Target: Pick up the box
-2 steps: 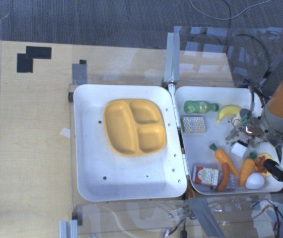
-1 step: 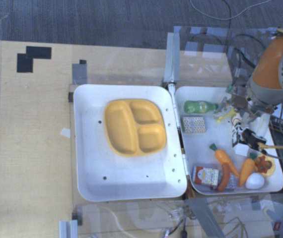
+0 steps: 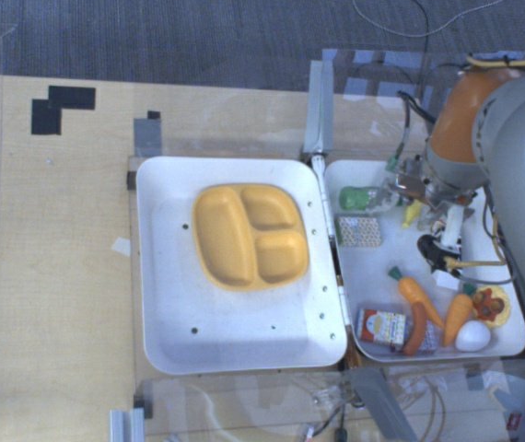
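A small red and white box (image 3: pixel 383 326) lies flat at the front left of the right bin (image 3: pixel 373 284). It touches a brown sausage (image 3: pixel 415 330) on its right side. My gripper (image 3: pixel 402 190) hangs over the back of the right bin, next to a green object (image 3: pixel 358 197) and well behind the box. A flat speckled square packet (image 3: pixel 359 231) lies just below the green object, left of the gripper.
Two orange carrots (image 3: pixel 418 297) (image 3: pixel 457 318), a white egg (image 3: pixel 472 336) and a small red and yellow item (image 3: pixel 491 304) crowd the front right of the right bin. A yellow divided plate (image 3: pixel 249 236) sits in the left bin (image 3: pixel 170 330).
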`<state>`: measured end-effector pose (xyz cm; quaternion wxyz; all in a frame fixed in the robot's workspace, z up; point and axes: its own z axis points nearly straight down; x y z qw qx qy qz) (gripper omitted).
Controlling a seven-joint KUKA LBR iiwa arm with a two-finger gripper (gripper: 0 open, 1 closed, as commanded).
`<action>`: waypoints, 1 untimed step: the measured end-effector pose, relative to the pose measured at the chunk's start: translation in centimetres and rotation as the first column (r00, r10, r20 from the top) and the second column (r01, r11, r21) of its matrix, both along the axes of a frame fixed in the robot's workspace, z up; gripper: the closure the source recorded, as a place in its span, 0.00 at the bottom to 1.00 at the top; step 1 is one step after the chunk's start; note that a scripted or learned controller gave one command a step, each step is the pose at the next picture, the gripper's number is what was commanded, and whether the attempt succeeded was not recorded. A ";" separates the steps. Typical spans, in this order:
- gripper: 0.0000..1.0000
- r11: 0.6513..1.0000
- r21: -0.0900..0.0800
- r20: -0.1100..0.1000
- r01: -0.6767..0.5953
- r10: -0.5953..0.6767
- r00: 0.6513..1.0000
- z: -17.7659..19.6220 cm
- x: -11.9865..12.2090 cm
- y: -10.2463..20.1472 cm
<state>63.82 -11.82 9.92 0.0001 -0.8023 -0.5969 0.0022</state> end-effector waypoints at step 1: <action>0.00 1.000 0.008 -0.030 -0.002 0.002 1.000 2.7 2.4 -0.3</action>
